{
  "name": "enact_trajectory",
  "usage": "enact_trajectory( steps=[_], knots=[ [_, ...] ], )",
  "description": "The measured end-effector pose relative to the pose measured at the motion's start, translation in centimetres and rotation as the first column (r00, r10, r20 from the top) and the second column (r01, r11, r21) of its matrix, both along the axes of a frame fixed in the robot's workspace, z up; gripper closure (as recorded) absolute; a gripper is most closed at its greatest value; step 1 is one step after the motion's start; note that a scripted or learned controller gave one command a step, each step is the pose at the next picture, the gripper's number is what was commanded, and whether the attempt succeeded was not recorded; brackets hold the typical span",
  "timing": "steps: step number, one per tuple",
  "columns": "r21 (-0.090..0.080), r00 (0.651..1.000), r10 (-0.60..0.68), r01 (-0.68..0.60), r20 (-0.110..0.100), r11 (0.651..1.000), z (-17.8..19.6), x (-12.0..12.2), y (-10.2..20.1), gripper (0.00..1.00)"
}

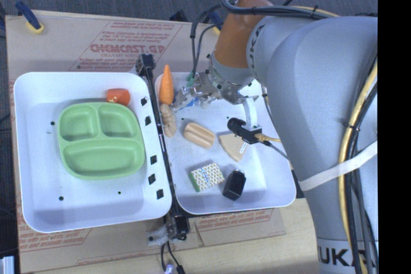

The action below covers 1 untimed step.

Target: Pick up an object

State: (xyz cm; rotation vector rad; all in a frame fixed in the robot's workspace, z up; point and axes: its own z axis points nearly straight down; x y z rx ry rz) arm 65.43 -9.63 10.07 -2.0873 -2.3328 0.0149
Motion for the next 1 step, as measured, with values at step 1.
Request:
enact_trajectory(
  steps=[1],
  knots=[
    [-0.001, 0.993, 0.120, -0.120, 0.014, 0.993, 9.23, 0.28, 5.03, 1.00]
  ],
)
